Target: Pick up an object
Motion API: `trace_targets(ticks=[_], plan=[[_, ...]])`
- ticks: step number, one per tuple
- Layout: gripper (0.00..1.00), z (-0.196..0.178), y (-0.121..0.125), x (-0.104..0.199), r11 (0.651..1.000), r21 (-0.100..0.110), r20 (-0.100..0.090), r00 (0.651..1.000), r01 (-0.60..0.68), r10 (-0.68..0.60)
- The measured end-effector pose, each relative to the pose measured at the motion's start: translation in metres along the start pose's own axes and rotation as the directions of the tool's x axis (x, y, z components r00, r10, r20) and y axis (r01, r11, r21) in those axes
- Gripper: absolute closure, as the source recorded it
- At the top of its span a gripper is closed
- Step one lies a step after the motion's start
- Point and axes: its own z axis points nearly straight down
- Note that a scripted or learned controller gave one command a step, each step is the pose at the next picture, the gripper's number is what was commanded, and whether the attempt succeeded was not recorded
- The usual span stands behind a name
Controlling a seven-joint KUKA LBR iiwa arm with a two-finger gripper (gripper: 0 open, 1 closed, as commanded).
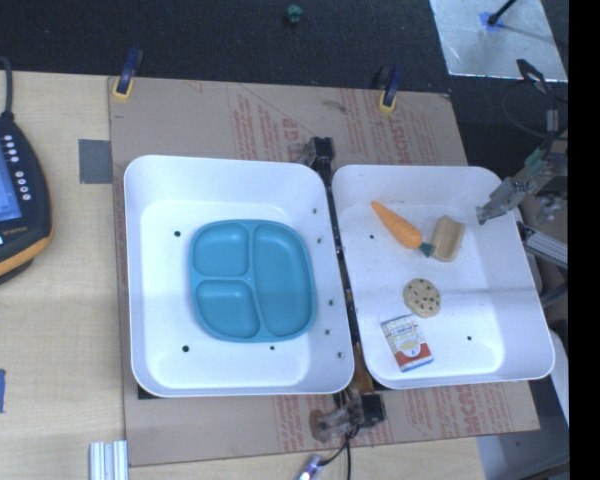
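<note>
The right white bin (500, 358) holds an orange carrot (396, 225) at its upper middle. Just right of the carrot lies a tan block with a green end (445, 238). Below them sit a round speckled cookie (421, 296) and a small red and white packet (407, 342). My gripper (498, 202) hangs over the bin's upper right rim, right of the tan block and apart from every object. It is small and dim at the view's edge, with nothing visibly held.
The left white bin (160, 358) holds a blue divided plate (252, 279). A black and orange handheld pendant (5, 193) lies on the bench at far left. Clamps (387, 88) pin the cardboard sheet under the bins at its back edge.
</note>
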Motion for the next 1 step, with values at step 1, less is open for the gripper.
trace_targets(ticks=[1], plan=[[0.0, 0.0745, 0.0252, 0.1068, 1.0, 0.002, -0.001, 1.0, 0.003, -0.003]])
